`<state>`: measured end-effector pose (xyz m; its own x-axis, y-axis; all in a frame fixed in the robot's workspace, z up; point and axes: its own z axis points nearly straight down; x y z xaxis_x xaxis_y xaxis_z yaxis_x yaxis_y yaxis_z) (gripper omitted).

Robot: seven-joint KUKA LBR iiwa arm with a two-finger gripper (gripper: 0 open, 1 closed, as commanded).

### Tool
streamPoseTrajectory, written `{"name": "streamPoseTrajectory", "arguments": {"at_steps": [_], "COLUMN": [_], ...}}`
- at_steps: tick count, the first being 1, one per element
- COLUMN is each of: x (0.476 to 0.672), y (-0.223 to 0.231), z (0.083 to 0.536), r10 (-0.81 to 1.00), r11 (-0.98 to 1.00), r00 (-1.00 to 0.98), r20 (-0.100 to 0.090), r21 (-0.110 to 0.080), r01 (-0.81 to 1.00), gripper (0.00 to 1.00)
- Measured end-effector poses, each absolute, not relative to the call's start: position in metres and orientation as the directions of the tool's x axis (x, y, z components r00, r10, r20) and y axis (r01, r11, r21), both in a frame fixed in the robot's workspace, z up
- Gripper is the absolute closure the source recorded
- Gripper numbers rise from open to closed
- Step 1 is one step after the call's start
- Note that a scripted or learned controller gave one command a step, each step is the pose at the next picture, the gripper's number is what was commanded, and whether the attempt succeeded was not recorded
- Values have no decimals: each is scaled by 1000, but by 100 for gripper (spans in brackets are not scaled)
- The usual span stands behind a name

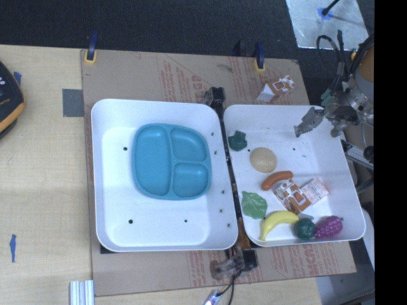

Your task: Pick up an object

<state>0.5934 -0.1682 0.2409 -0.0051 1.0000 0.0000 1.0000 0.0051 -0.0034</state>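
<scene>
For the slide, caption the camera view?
Gripper poised over right white bin of toy food; blue divided plate in left bin.

My bench is a pale wooden tabletop (38, 189) filling the left and lower frame. A brown cardboard sheet with faded red print (172, 75) lies over its middle, pinned at the upper edge by two small blue-and-yellow clamps (91, 48). A grey tape square (72, 102) sits at upper left. Beyond the bench, along the top, runs dark speckled carpet floor (159, 8), with a pale sheet (324, 11) at upper right.
</scene>
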Motion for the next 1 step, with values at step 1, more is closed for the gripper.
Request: {"name": "streamPoseTrajectory", "arguments": {"at_steps": [1], "x": [573], "y": [-148], "z": [91], "r10": [1000], "r11": [6], "r00": [-6], "r20": [0], "r21": [-5], "r01": [1000], "gripper": [0]}}
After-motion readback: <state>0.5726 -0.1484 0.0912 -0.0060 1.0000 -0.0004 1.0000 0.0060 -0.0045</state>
